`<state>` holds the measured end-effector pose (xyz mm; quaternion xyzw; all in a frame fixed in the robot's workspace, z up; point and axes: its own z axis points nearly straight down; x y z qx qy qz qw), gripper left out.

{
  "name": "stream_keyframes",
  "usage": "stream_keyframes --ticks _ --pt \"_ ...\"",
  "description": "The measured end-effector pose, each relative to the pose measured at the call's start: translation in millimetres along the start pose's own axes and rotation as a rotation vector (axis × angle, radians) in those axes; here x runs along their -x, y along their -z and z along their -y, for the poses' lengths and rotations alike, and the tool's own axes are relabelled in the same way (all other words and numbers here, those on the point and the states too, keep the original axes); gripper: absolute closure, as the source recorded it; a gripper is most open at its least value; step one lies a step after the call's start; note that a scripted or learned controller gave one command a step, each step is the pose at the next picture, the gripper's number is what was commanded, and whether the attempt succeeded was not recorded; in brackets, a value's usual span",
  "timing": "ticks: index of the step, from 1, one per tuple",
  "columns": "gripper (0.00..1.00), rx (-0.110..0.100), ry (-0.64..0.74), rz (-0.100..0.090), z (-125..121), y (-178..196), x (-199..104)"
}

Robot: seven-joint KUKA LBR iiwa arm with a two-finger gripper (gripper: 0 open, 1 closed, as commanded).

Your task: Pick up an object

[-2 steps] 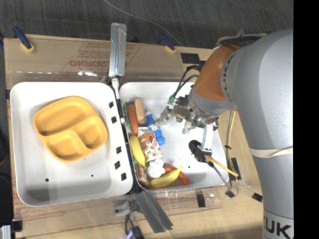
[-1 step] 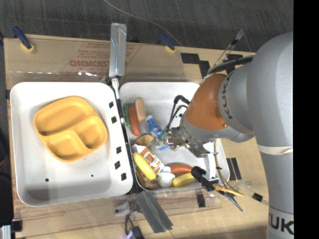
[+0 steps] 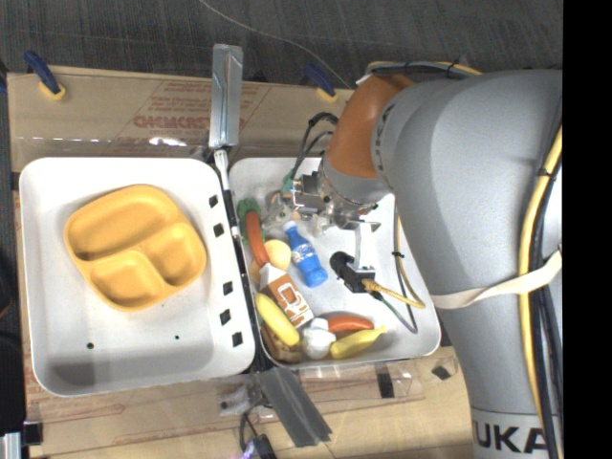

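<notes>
The right bin [image 3: 413, 328] holds a pile of toy food along its left and front sides. A blue bottle [image 3: 305, 259] lies near the middle. To its left are an orange-red sausage [image 3: 255, 240] and a pale yellow lemon [image 3: 276, 252]. An orange and white carton [image 3: 288, 294], a banana [image 3: 275, 321], a white piece [image 3: 317, 338], a red piece [image 3: 350, 322] and a yellow piece [image 3: 356, 342] lie toward the front. My gripper [image 3: 295, 199] hangs low over the bin's far left part, just above the bottle's cap.
The left bin [image 3: 57, 352] holds a yellow divided tray [image 3: 136, 246]. A small green thing [image 3: 248, 206] sits by the divider between the bins. The grey arm [image 3: 469, 189] covers the right bin's right side.
</notes>
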<state>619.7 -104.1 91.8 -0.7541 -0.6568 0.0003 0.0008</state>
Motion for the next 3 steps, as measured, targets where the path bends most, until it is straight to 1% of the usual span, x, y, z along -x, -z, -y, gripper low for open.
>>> stream_keyframes --ticks 1,2,3 --pt "1.00 -0.003 0.006 0.000 0.3 9.4 -0.8" --pt "1.00 0.007 -0.092 -0.001 -18.0 104.3 -44.3" --pt "1.00 -0.004 -0.055 0.001 -15.4 99.8 -49.1"
